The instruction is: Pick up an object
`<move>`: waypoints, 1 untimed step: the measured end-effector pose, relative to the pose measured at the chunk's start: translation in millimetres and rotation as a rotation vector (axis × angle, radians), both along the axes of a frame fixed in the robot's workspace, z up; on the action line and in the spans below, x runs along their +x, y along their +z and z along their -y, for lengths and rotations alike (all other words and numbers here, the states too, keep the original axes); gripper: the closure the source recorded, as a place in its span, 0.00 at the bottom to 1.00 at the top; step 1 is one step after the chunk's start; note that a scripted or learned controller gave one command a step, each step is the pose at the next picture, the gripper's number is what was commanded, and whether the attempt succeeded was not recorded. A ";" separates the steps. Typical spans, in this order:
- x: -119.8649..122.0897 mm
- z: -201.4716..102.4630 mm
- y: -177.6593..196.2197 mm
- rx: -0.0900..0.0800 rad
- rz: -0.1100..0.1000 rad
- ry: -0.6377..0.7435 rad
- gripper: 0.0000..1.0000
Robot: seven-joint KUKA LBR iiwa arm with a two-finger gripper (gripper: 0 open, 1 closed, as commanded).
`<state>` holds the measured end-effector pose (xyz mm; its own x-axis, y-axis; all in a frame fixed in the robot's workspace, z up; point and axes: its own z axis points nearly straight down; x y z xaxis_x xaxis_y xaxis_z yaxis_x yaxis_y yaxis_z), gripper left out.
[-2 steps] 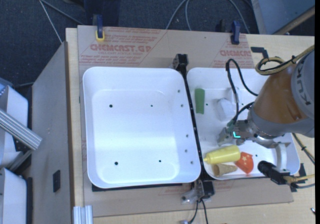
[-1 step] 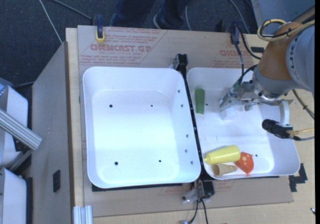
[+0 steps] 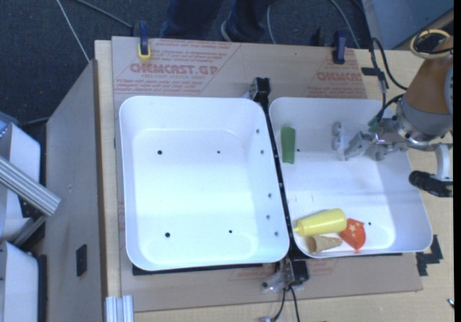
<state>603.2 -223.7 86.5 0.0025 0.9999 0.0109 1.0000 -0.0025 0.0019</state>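
Gripper (image 3: 344,142) hangs over the right bin (image 3: 403,202), approx 1 o'clock of bin centre; fingers spread, nothing btwn them. Yellow bottle (image 3: 321,222) lies on its side at 6 o'clock, touching a tan piece (image 3: 325,243) and a red piece (image 3: 354,234). Green block (image 3: 288,145) sits alone at 10 o'clock by the wall. Judged: bottle light, smooth, prob. slippery plastic; grip across its body. Block looks rigid, flat-sided and easier.

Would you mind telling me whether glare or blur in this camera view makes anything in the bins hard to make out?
In the camera view, bright even light nearly washes out the white right bin, so the pale gripper blends into it; the green block, yellow bottle and red piece stay distinct, with soft shadows; focus is slightly soft overall.
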 end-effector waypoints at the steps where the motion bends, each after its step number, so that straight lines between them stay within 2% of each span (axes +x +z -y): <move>1: -16.3 -70.5 78.0 -0.009 0.003 0.009 0.00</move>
